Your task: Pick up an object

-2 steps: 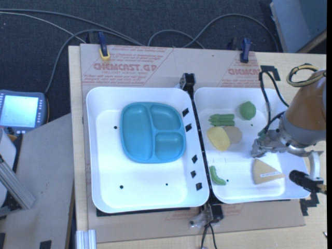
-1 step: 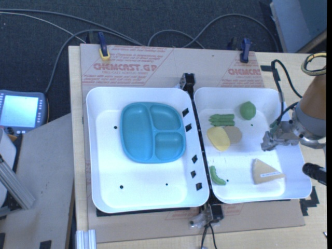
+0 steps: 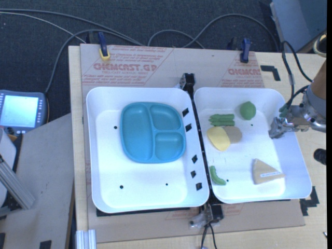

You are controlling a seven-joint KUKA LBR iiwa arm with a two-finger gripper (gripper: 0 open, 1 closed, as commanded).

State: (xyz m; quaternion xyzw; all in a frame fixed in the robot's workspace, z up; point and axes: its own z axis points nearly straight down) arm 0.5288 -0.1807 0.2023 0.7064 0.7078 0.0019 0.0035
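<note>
Now the hand hovers at the right bin's edge; its state can't be told.

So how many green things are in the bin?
3, all in the right bin: a green ball at the back, a long green piece beside it, and a small curved one in front.

blue tray in left bin, 2 clamps, pendant at left
</note>
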